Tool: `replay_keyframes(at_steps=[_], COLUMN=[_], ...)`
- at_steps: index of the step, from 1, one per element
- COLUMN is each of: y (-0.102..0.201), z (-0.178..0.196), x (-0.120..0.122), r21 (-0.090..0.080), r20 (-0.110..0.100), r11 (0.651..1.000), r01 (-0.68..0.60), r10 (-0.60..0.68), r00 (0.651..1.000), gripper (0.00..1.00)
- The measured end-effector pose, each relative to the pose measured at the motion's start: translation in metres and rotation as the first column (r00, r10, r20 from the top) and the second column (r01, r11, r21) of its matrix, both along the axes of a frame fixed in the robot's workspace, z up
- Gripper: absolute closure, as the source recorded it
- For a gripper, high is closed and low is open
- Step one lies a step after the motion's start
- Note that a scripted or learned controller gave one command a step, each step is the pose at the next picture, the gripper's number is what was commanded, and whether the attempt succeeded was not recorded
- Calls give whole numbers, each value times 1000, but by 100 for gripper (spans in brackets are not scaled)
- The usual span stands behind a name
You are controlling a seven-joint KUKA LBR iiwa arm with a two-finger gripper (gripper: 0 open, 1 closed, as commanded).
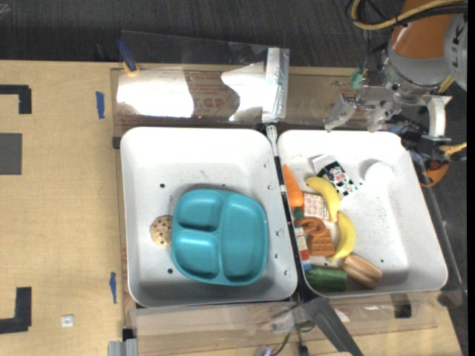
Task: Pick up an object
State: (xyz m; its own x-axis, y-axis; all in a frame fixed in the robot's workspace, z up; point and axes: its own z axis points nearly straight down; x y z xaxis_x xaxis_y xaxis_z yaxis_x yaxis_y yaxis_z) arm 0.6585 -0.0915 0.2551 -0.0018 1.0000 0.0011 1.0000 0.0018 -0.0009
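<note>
Gripper (361, 117) hovers beyond right bin's (415, 221) far rim, holding nothing.

Right bin (415, 258) right half open, toys crowd its left wall, banana (335, 213) uppermost

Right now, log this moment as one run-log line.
phase: approach | gripper: above right bin's far edge, holding nothing | banana: in right bin, untouched | teal plate: left bin
</note>
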Motion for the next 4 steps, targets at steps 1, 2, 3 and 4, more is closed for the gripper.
replay_keyframes(at_steps=[1, 2, 3, 4], y=[15, -9, -9, 77], z=[-74, -149, -141, -4], x=[-60, -53, -53, -48], r21=[-1, -3, -3, -1], r20=[-5, 7, 7, 11], r11=[1000, 987, 987, 990], r01=[-13, -163, -161, -139], r10=[13, 163, 161, 139], r00=[1000, 987, 987, 990], gripper=[0, 0, 100, 100])
